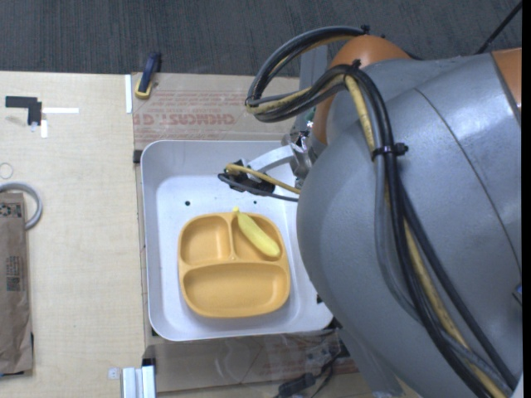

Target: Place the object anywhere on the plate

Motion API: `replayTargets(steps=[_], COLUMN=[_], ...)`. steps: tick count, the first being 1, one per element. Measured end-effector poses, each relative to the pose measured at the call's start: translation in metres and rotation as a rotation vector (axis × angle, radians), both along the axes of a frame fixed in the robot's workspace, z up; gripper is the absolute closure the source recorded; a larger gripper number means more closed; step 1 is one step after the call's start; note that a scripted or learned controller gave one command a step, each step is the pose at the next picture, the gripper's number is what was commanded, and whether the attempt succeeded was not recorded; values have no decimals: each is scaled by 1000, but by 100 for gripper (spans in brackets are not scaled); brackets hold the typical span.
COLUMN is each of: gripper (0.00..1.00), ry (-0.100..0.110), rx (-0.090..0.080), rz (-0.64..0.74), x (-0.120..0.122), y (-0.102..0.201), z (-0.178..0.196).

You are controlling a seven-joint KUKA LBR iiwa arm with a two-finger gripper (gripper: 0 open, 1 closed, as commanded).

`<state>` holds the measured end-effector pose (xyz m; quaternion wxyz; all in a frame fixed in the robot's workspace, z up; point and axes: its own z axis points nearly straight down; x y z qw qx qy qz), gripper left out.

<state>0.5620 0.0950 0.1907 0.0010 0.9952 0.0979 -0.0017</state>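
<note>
An orange-yellow divided plate [235, 265] lies in the white bin [162, 222]. A yellow banana [257, 235] rests in the plate's upper right compartment, its tip reaching over the divider. My gripper [296, 154] hangs above the bin's far right side, up and to the right of the banana and apart from it. The bulk of the grey arm [415, 222] covers most of the gripper and the bin's right edge.
A cardboard sheet [207, 110] lies behind the bin, with a small blue and yellow tool [148, 75] at its left corner. On the wooden bench to the left are a brown paper bag [12, 288] and a black marker [22, 104].
</note>
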Motion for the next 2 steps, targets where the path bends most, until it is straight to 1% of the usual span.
replayTargets(steps=[2], gripper=[0], ry=[0], rx=[0], rz=[0], x=[0], y=[0], z=[0])
